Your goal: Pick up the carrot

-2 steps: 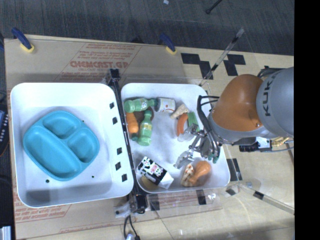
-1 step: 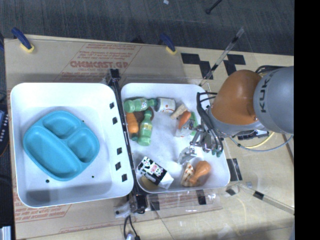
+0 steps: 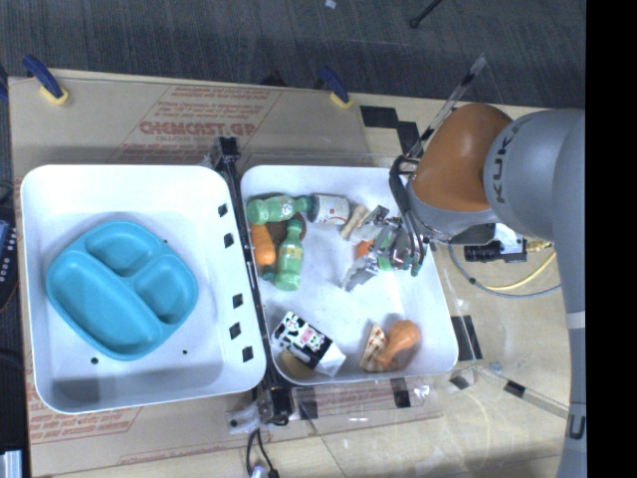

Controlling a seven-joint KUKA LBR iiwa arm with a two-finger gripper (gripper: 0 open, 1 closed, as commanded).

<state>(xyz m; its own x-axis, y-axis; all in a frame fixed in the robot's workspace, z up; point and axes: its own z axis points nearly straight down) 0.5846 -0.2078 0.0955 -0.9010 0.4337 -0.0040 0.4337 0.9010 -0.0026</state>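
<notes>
One small orange carrot (image 3: 263, 248), lying left of centre frame against the green plastic bottles (image 3: 289, 255); my pincer (image 3: 376, 259) hovers right of it, fingers apart, holding nothing, presumably ahead of its approach.

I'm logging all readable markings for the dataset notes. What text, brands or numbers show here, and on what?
"KUKA", partly visible, runs down the grey arm.
"CHEMCAST GP" in red print on the brown board behind the bins; the smaller red lines around it are too blurred to read.
The labels on the green bottles and the black-and-white carton are too small to read.
</notes>
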